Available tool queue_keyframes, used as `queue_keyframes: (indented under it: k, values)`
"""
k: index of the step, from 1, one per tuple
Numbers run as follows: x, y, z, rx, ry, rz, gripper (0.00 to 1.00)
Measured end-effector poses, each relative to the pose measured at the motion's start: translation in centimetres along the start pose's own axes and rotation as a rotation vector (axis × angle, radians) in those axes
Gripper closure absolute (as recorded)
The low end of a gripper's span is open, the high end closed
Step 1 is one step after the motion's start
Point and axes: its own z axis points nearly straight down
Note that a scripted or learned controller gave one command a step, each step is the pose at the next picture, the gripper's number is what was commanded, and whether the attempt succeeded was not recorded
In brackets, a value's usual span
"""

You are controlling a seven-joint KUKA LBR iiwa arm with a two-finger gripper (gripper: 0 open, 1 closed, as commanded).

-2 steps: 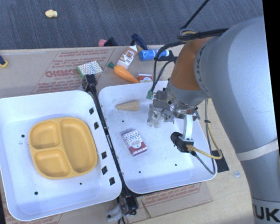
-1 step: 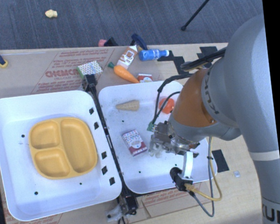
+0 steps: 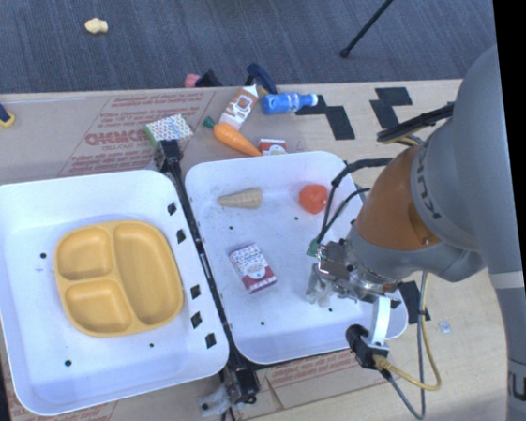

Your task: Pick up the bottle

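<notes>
— Reaching in from the right, the arm [image 3: 450, 193] bends down over the right bin [image 3: 287, 339]; we see its orange band above the wrist, and the gripper [image 3: 332, 282] hangs low near the bin's right wall. Do we read any writing?

— On the cardboard [image 3: 113, 137] under the bins we read red letters, something like "CHEMC", the rest too small. The small red carton [image 3: 252, 268] in the right bin has a label, but we cannot read it.

— And the gripper, is it open?

— We cannot tell; the view from above hides that part. We see nothing held in it.

— Where is the bottle?

— The bottle [image 3: 286, 103], blue with a blue cap, lies on its side on the cardboard behind the right bin, well apart from the gripper, near an orange carrot [image 3: 234, 139]. The left bin [image 3: 7, 281] holds a yellow divided tray [image 3: 118, 276].
</notes>
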Motion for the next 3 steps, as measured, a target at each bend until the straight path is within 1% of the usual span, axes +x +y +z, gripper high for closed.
queue_keyframes:
  k: [1, 2, 3]
  values:
    - [2.4, -1.1, -9.9, -0.004, 0.001, -0.019, 1.0]
    - [2.2, -1.1, -5.9, 0.0, 0.0, 0.168, 1.0]
    - [-0.9, 0.5, -4.1, -0.002, 0.002, 0.586, 1.0]
